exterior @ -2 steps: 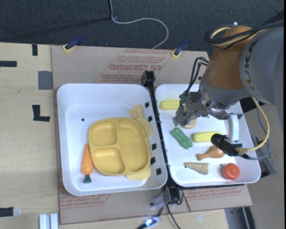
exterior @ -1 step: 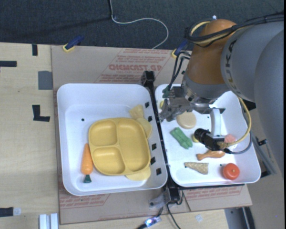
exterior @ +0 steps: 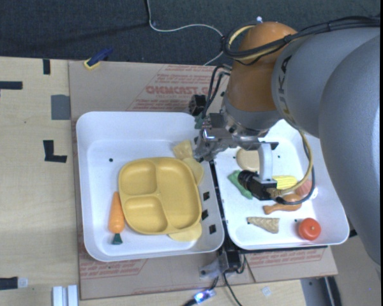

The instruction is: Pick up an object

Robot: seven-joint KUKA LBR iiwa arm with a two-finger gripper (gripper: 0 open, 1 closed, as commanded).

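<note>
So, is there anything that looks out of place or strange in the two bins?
One thing: the yellow divided plate in the left bin lies tilted on top of pale yellow pieces, which stick out from under its edges. The carrot beside it and the items in the right bin lie loosely scattered, nothing damaged.

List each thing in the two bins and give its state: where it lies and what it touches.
Yellow divided plate: flat in left bin, right way up.
Carrot: lying beside the plate's left edge.
Tomato: right bin, near corner.
Corn cob: lying in right bin.
Cracker wedge: flat, right bin.
Gripper: low over the bins' divide.
</note>
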